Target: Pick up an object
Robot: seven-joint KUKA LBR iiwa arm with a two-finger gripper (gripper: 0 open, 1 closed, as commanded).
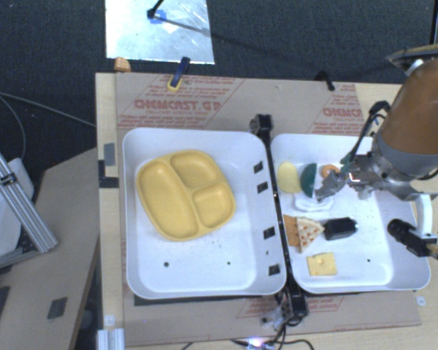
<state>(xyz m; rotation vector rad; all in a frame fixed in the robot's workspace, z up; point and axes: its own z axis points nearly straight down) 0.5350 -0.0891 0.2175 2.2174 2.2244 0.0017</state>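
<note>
Both white bins (204, 279) look like smooth plastic with a soft sheen. The yellow divided tray (184, 194) seems matt plastic. Under them lies a cardboard sheet (226, 100), dull brown with red print. The foil-like square (159, 19) beyond it shines silver and wrinkled. The arm's (423, 108) orange band looks glossy, and the floor cloth (44, 42) is dark and rough.
</note>
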